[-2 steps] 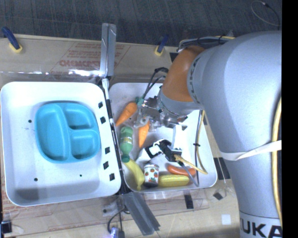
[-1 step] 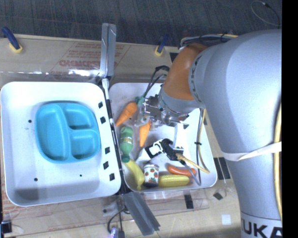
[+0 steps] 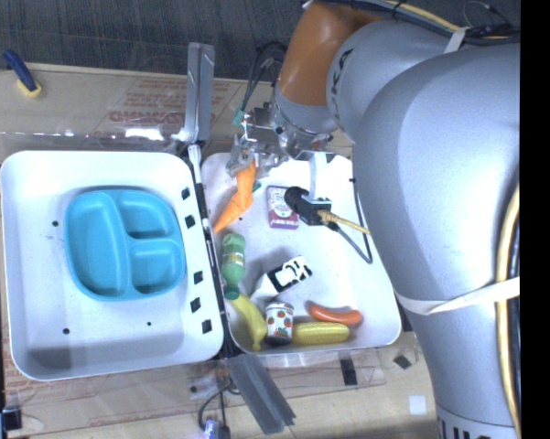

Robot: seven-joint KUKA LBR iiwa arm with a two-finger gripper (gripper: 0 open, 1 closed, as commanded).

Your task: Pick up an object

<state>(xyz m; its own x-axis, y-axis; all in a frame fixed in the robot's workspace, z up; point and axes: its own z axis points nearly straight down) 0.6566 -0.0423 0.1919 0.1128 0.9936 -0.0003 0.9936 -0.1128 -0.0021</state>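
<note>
The gripper (image 3: 251, 152) hung over the far-left corner of the right bin (image 3: 382, 293). Whether it was apart or together could not be told. Its tip met the upper end of an orange carrot (image 3: 235, 201), though a grasp could not be made out.

The carrot lay along the bin's left wall. Its long axis ran from 1 o'clock to 7 o'clock, with the thick end up by the gripper and the narrow tip pointing to 7.

At 3 o'clock from the carrot lay one maroon carton (image 3: 281, 208). At 6 o'clock, just beside its tip, was one green bottle (image 3: 231, 254). Further toward 5 o'clock lay one black-and-white toy (image 3: 290, 273), one banana (image 3: 247, 317), one small can (image 3: 279, 323), one red sausage (image 3: 334, 315) and one yellow-green pickle (image 3: 321, 334).

At 9 o'clock, the left bin (image 3: 27, 327) held one blue divided tray (image 3: 125, 242).
</note>
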